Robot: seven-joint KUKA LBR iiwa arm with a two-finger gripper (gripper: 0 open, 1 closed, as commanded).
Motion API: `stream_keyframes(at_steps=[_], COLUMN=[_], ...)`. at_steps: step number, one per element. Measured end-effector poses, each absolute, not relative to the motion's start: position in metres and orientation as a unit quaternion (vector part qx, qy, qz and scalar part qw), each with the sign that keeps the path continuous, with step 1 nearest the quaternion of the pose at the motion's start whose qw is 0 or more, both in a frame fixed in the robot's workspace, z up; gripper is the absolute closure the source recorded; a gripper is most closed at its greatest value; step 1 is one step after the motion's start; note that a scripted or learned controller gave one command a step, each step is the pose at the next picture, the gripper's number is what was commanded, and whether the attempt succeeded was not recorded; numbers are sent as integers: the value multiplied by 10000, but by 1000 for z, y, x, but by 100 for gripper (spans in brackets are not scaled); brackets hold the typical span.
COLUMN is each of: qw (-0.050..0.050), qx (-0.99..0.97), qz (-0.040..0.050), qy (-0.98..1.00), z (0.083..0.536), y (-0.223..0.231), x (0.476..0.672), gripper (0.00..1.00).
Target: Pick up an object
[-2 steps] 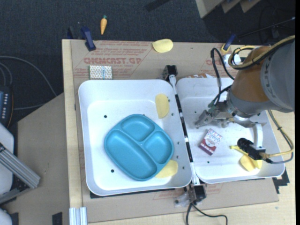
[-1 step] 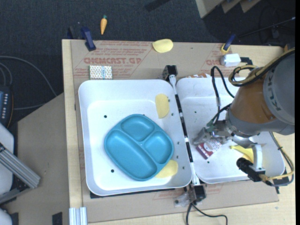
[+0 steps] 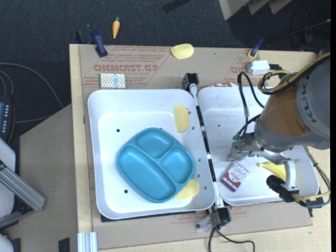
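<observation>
A: What does the bench look like?
B: A brown board (image 3: 157,62) printed in red lettering, on dark carpet. The left bin (image 3: 105,140) holds a blue divided tray (image 3: 155,164) with yellow pieces at its edges.
A: And the right bin (image 3: 220,104)?
B: A red-and-white packet (image 3: 235,175) lies near its front, with a yellow banana-like piece (image 3: 275,169) beside it, half hidden.
A: The gripper (image 3: 242,150)?
B: Low over the right bin, just above the packet; the arm (image 3: 286,114) hides it, so I cannot tell its state.

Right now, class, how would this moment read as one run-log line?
arm: over right bin | gripper: low, above red-and-white packet | holding: nothing seen | left bin: blue divided plate
</observation>
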State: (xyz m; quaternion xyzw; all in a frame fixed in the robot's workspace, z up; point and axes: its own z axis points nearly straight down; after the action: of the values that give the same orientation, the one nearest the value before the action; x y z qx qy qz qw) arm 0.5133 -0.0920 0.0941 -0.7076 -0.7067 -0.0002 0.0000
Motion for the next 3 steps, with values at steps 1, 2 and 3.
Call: stream_keyframes(at_steps=[1, 2, 3], qw=[1, -15, 11], qx=[-7075, -7073, -7073], qz=[-1, 3, 4], qy=[-7068, -7069, -7069], z=[94, 85, 84], y=[-92, -175, -142], x=[513, 623, 546], gripper=[0, 0, 0])
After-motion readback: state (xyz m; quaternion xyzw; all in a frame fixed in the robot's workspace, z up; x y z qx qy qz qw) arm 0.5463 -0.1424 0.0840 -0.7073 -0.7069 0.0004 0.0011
